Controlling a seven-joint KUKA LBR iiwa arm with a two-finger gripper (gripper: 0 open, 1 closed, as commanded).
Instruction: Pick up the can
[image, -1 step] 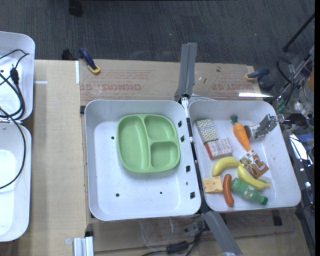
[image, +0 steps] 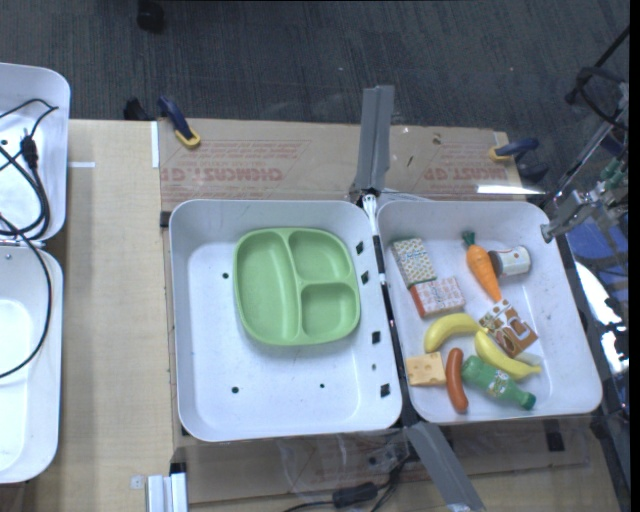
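Observation:
The can (image: 511, 262) is a small pale cylinder with a dark end. It lies on its side in the right bin (image: 580, 330), near the back right and touching the orange carrot (image: 483, 268). My gripper (image: 553, 228) hangs at the right bin's far right rim, a short way up and to the right of the can and apart from it. Nothing shows in it.
The right bin also holds two small cartons (image: 414, 260), two bananas (image: 452, 329), a snack packet (image: 508, 329), a sausage (image: 456, 379), a cheese wedge (image: 425, 371) and a green bottle (image: 497, 385). A green divided plate (image: 297, 285) lies in the left bin (image: 200, 380).

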